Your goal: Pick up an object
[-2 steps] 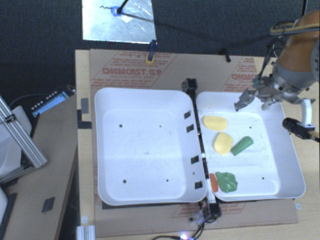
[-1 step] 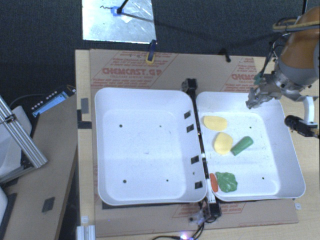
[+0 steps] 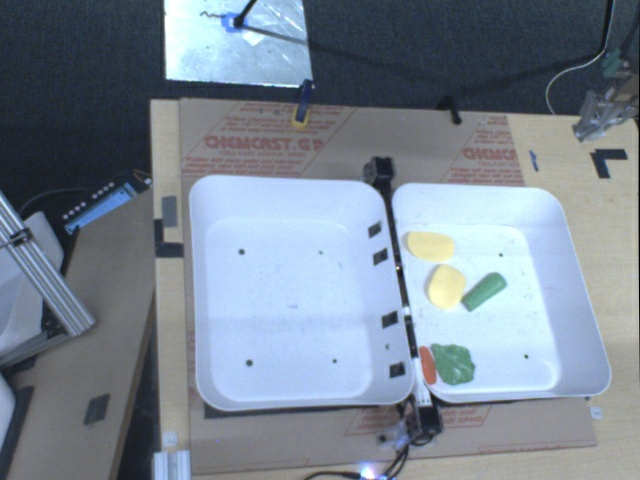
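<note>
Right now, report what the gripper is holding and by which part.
Nothing can be reported as held. All the pieces lie loose in the right bin: two yellow pieces, a green cylinder, a green leafy piece and a small orange piece.

Two white bins, the left bin [image 3: 290, 298] and the right bin [image 3: 500, 298], sit on a pale tan board [image 3: 330, 133] printed with red lettering. In the right bin lie two yellow pieces, the upper yellow piece [image 3: 430, 246] and the lower yellow piece [image 3: 446, 287], a green cylinder [image 3: 484, 291], a green leafy lump [image 3: 454, 364] and a small orange-red piece [image 3: 428, 365]. Small dark dots speckle both bin floors, and black clips [image 3: 380, 257] mark the seam between them. A silvery sheet [image 3: 236, 26] lies on the dark blue-grey carpet [image 3: 80, 88].
</note>
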{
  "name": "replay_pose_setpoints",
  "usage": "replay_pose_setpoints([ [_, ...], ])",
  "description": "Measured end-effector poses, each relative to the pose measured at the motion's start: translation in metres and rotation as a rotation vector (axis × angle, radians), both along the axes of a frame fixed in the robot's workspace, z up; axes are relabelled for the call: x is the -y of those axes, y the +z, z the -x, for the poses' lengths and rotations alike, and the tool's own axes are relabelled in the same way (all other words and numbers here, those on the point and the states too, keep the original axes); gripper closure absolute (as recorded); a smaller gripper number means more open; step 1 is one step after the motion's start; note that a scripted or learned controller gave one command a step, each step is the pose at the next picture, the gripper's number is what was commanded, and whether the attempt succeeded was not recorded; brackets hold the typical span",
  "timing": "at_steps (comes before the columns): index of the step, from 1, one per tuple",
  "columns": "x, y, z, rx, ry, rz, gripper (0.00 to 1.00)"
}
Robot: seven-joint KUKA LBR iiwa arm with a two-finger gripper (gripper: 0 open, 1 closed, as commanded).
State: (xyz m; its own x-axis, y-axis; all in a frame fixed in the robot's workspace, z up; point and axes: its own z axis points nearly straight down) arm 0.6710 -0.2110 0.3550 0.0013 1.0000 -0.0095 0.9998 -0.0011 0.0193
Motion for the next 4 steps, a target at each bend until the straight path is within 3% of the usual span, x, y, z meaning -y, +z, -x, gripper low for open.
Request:
replay_pose_setpoints([
  [1, -0.042, -0.056, 0.002, -0.020, 0.009, -0.010, 1.00],
  [2, -0.117, -0.049, 0.001, -0.016, 0.013, -0.012, 1.00],
  [3, -0.002, -0.042, 0.003, -0.014, -0.005, -0.006, 1.00],
  [4, -0.081, 0.001, 0.001, -0.012, 0.012, -0.010, 1.00],
])
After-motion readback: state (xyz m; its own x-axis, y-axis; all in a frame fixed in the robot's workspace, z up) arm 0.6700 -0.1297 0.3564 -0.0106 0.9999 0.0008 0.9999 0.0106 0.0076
